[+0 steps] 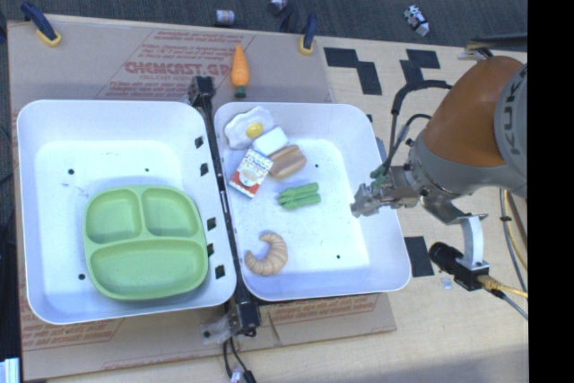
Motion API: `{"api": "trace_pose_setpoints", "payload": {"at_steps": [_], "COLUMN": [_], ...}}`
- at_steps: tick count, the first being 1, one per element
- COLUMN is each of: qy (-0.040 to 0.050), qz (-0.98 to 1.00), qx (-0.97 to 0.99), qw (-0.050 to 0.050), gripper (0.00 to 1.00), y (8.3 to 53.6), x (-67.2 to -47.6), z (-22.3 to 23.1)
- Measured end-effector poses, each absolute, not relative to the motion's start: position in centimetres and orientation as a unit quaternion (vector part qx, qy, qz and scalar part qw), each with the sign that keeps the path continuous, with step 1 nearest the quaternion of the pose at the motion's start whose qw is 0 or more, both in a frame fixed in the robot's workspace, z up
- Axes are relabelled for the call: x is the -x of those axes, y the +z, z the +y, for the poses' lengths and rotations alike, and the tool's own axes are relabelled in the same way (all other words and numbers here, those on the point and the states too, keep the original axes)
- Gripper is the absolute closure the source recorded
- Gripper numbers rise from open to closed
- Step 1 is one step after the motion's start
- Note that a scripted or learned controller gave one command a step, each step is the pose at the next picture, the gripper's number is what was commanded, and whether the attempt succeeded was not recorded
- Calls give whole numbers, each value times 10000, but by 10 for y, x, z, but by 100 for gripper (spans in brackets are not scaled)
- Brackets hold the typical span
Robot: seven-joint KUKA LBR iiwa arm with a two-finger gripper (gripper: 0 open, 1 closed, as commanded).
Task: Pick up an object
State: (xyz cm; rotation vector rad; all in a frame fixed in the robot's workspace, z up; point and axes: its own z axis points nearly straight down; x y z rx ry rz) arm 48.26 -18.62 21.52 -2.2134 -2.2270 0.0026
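Camera view: two white bins are seen side by side on the tabletop (359,58). The left bin (54,139) is occupied by a green divided tray (143,242). In the right bin (345,238), a croissant (267,253) is placed near the front edge. Green beans (299,195) are found beyond the croissant, toward the bin's middle. A hot dog (288,161) is laid just beyond the beans, with a small carton (252,171) beside it, toward the left bin. A fried egg (247,126) is set in the far corner of the right bin, next to a white block (270,140). A carrot (239,67) is seen outside the bins, on the cardboard beyond the egg.

The pincer (363,202) is positioned over the right bin's outer rim, well apart from the croissant and the beans. Nothing is seen between its fingers; how far they are parted cannot be told.
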Motion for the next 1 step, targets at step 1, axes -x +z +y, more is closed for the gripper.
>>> {"api": "trace_pose_setpoints", "payload": {"at_steps": [1], "qy": [3], "qz": [-7095], "qx": [7047], "qw": [1], "gripper": [100], "y": [219], "x": [-477], "z": [-191]}}
